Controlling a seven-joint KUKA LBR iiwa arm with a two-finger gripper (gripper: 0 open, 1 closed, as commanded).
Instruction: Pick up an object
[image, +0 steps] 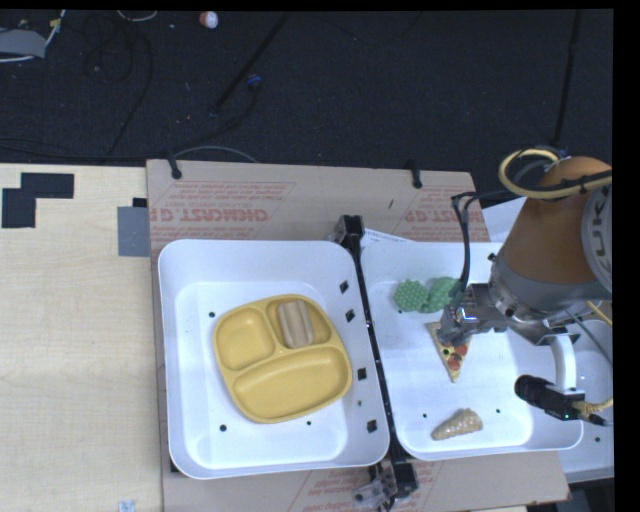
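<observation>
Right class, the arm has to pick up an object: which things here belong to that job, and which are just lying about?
Part of the job:
hand
pizza slice, right under the hand
green toy
tan wedge
right bin

Lying about:
yellow divided plate
tan piece in the plate's compartment
left bin

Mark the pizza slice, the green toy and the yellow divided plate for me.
pizza slice (453, 360): camera view, lower tip half.
green toy (422, 295): camera view, its middle.
yellow divided plate (290, 385): camera view, floor of large compartment.
</observation>
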